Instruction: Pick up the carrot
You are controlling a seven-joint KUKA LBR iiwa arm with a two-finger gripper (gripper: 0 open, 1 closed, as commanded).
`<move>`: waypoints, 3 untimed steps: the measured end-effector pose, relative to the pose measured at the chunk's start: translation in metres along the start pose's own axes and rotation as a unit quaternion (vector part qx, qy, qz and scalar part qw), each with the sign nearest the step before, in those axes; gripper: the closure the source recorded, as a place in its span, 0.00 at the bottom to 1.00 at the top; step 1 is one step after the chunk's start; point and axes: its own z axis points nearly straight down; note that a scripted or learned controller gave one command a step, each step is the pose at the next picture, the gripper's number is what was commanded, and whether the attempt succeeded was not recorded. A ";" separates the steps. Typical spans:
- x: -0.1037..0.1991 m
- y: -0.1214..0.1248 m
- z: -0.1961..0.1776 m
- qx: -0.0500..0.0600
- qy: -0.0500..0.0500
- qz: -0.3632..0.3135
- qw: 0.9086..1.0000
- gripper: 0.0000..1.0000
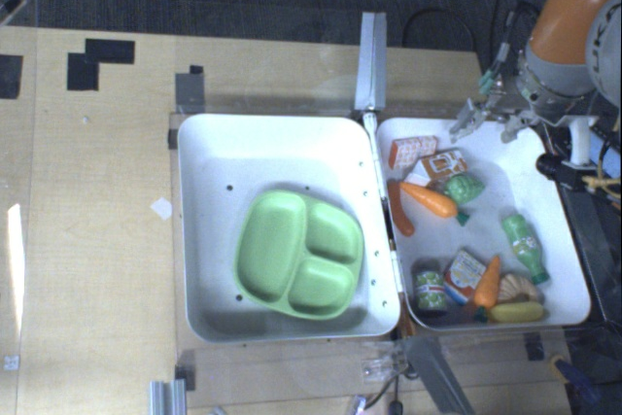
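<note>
The carrot [429, 199] lies in the right bin [569, 238], in its upper middle part, tilted with its thick end toward the frame's lower right and a green stub near there. It is crowded: a red strip-shaped toy [400, 210] sits just to its left against the bin wall, a small box [444, 164] touches it from above, and a green leafy toy [465, 189] sits at its right end.

A second orange, carrot-like piece [488, 281] stands among the packets at the lower right of the bin (an easy thing for a program to mistake for the target). A descent onto the upper carrot could also catch the box or the green toy, or pinch the tapered end and let it slip out.

The gripper [478, 115] hangs at the upper right of the frame, over the top rim of the right bin, well apart from the carrot. Its thin fingers appear splayed apart with nothing between them, though they are small and blurred here.
</note>
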 end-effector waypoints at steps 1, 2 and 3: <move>0.046 -0.010 0.097 -0.003 -0.001 -0.065 0.998 0.00; 0.052 -0.054 0.098 -0.012 -0.003 -0.068 0.998 0.00; 0.032 -0.091 0.097 -0.014 -0.004 -0.119 0.993 0.00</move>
